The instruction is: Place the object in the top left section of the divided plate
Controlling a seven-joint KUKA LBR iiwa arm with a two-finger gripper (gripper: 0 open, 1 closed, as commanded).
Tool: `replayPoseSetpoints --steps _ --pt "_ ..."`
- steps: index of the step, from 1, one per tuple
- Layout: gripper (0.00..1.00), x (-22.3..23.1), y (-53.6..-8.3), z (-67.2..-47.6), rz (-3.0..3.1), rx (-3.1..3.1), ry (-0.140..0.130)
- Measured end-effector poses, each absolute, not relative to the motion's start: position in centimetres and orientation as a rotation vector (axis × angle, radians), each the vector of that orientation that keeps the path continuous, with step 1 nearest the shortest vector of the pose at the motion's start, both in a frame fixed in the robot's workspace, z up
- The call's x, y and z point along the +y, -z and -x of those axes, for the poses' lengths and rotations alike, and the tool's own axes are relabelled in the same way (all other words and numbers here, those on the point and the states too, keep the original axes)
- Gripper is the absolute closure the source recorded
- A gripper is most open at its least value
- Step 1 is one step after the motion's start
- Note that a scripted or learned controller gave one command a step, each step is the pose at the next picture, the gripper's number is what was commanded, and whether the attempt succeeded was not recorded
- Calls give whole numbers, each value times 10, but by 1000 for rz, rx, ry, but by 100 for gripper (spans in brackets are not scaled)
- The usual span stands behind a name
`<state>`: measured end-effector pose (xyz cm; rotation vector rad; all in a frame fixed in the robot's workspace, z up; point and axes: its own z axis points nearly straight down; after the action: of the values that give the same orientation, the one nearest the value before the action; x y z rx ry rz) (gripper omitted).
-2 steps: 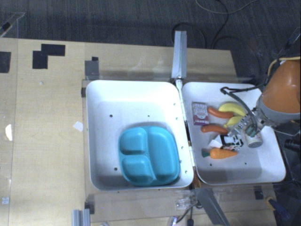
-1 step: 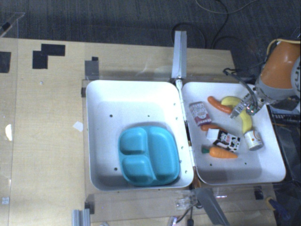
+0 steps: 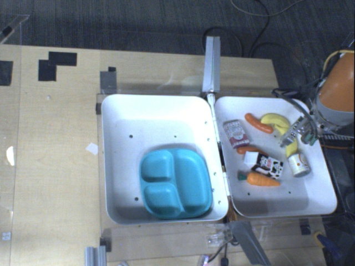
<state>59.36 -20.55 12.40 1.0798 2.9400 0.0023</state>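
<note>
A blue divided plate (image 3: pixel 176 183) lies in the left bin (image 3: pixel 119 148), toward its front; its three sections hold nothing. The right bin (image 3: pixel 316 195) carries several small items: a red-and-white packet (image 3: pixel 235 133), an orange sausage (image 3: pixel 258 123), a yellow banana (image 3: pixel 275 121), a carrot (image 3: pixel 262 180), a black-and-white carton (image 3: pixel 268 166) and a small can (image 3: pixel 298 164). My gripper (image 3: pixel 298 132) hangs over the right bin's right side, just right of the banana and above the can. Nothing shows between its fingers.
A metal post (image 3: pixel 212 64) stands behind the seam between the bins. Cables (image 3: pixel 260 7) trail over the dark floor at the back. Black marks (image 3: pixel 55 64) sit on the wooden bench at the left.
</note>
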Motion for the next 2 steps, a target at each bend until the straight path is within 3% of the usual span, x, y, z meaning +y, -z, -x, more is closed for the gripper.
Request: replayPoseSetpoints --steps 1,2 --pt "100 -205 -136 -536 -1093 2936 -2" --pt "100 -194 -160 -495 -715 3050 0"
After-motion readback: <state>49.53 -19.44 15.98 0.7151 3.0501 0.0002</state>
